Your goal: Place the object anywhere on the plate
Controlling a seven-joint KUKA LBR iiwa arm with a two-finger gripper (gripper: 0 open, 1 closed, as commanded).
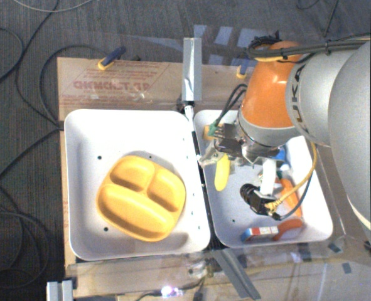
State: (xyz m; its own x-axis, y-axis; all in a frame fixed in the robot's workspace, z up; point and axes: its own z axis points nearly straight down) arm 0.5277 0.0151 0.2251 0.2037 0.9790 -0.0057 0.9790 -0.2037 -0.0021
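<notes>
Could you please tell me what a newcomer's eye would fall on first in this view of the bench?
The bright yellow divided plate stands out most, lying in the middle of the left bin. Next comes the arm with its orange band, reaching over the right bin. A small yellow object shows just under the wrist near that bin's left wall, and a blue, white and red item lies by its near edge.

Yellow plate [141, 196]; yellow object [221, 173]; white left bin [85, 143]; orange arm band [270, 99].
</notes>
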